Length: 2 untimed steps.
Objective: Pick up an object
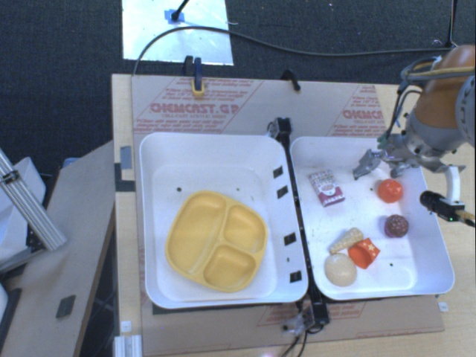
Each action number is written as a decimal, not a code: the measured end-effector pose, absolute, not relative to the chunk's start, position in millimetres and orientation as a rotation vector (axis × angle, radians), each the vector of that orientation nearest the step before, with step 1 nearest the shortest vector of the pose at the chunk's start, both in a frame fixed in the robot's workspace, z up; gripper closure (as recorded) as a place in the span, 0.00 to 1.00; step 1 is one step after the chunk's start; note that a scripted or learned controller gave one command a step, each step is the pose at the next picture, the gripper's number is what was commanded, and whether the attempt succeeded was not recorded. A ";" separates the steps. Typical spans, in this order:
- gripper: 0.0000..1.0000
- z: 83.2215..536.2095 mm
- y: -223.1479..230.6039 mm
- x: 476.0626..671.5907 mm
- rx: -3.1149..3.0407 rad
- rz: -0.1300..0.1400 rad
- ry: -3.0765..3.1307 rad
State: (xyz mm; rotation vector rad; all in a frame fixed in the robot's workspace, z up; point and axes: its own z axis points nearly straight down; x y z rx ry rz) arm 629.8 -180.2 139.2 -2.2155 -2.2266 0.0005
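My gripper (381, 168) hangs over the back of the right bin (431, 274), its fingers spread apart with nothing between them. Just below it on the bin floor lies an orange-red ball (389, 190), not touched. A red and white packet (326, 187) sits to the gripper's left. Nearer the front are a dark red ball (396, 225), a tan wedge (346, 240), a red piece (364, 253) and a cream ball (340, 270).
The left bin (160, 177) holds a yellow divided tray (217, 240). A black-clipped wall (290, 199) separates the two bins. A cable (223, 32) runs across the dark floor behind the bench.
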 end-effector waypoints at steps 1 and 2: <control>0.00 88.2 -179.5 630.6 -2.217 -0.001 -2.228; 1.00 101.4 -179.8 632.0 -2.218 -0.004 -2.232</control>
